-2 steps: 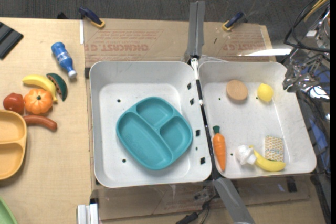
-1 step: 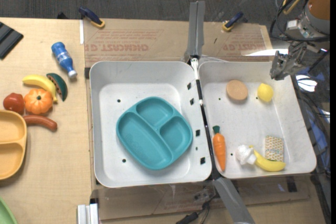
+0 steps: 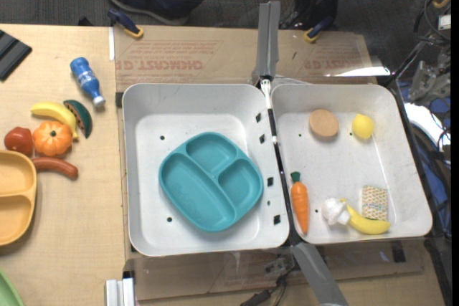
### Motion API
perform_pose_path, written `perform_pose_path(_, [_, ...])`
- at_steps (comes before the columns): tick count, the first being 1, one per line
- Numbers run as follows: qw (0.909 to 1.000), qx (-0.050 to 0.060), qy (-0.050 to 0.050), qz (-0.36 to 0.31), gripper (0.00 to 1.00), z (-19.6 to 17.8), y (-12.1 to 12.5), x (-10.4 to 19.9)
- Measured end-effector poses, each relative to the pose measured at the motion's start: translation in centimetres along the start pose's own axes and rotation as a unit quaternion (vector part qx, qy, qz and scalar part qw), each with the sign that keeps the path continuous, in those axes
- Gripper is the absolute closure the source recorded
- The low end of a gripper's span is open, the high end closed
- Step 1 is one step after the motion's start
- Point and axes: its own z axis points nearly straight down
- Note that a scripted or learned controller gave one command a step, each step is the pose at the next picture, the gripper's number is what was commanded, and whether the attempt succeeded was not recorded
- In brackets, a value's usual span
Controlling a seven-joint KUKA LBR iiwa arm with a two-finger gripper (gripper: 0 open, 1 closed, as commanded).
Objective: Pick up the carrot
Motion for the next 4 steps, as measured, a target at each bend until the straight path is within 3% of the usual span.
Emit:
perform_pose_path(1, [0.9975, -0.001, 0.000, 0.070, 1.00, 0.4, 1.7, 2.0])
perform_pose_path(2, [0.9994, -0.002, 0.000, -0.035, 1.00, 10.7, 0.0, -2.6])
perform_pose_path(3, [0.9983, 0.000, 0.000, -0.059, 1.00, -2.2, 2.5, 2.4])
perform_pose_path(4, [0.9894, -0.002, 0.000, -0.146, 1.00, 8.8, 1.4, -1.0])
